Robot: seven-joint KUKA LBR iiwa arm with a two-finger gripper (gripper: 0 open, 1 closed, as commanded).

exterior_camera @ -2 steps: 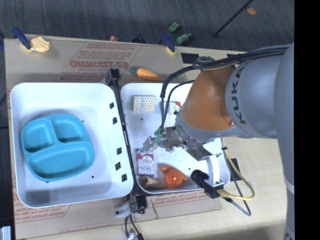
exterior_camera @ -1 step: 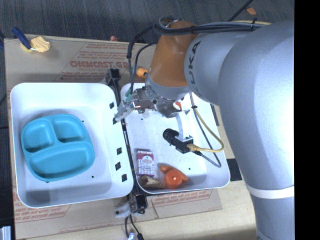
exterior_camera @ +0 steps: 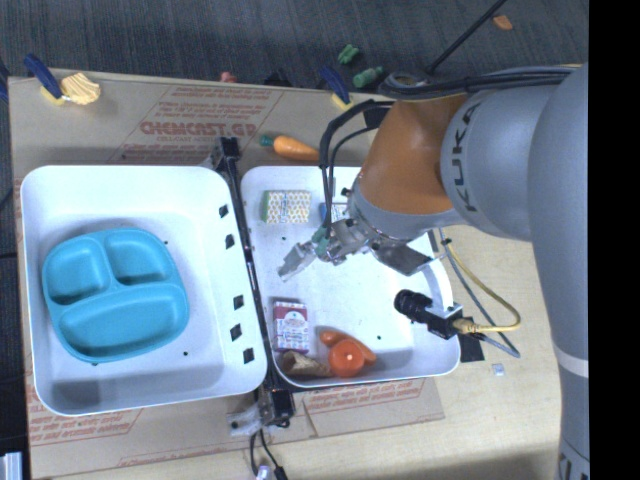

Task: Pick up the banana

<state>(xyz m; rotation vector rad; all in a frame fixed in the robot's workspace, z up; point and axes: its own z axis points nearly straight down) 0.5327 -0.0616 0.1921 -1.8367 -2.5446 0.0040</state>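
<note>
big grey kuka arm [exterior_camera: 520, 158] sits closest to the lens, coming in from the right with its orange band [exterior_camera: 410, 158] hanging over the right bin [exterior_camera: 440, 363]. below the band, the gripper [exterior_camera: 300, 258] hovers over the middle of that bin, pointing down and to the left. can't honestly tell if the fingers are apart or together, they're just a small blurry metallic bit from this angle, and nothing clearly shows between them.

banana's hard to pin down. there's a brownish, dark lumpy thing [exterior_camera: 300, 366] at the bottom edge of the right bin that might be it, but i can't say for sure. it lies just beside a red-orange round item [exterior_camera: 348, 356] and right under a small maroon box [exterior_camera: 291, 326]. all three cluster at the near-left corner of the right bin, apart from the gripper.

up near the far side of the same bin there's a small greenish patterned packet [exterior_camera: 287, 206]. left bin [exterior_camera: 120, 183] has a blue divided tray [exterior_camera: 115, 293] lying in it. out on the cardboard behind the bins, an orange carrot-looking thing [exterior_camera: 295, 148] lies just past the right bin's rim, and a yellow piece [exterior_camera: 80, 90] rests far left.
</note>
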